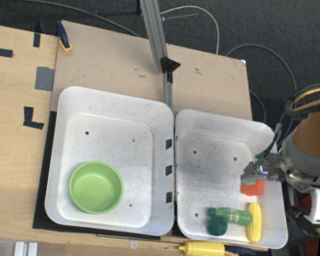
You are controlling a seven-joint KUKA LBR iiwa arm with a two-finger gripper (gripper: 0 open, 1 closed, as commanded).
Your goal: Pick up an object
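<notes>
The counter (128, 61) is a light wooden board with dark tape marks along its left part and a blue and yellow clamp (63, 36) near its top left corner. Behind it lies dark carpet crossed by thin cables (193, 14). A grey metal pole (154, 23) slants down from the top of the view to the gap between the 2 bins.

The left bin (63, 140) is shallow and white, its floor speckled with dark marks. A green bowl (97, 187) sits upright in its lower left corner, close to the near wall.

The right bin (219, 127) touches the left bin along their shared edge. In its lower right part a green bottle (228, 215) lies on its side, a dark green lump (216, 225) touching it just below. A yellow corn-like piece (255, 222) lies beside the bottle's right end, near the bin's right wall. Above it, an orange object (252, 189) rests against the right side of the bin floor. A yellow bottle (205, 250) lies on the counter just outside the bin's near wall.

The hand (255, 172) hangs directly over the orange object, touching or nearly touching its top; whether its grip is open or closed cannot be told from this angle. The arm (311, 146), grey with an orange band, reaches in from the right.
</notes>
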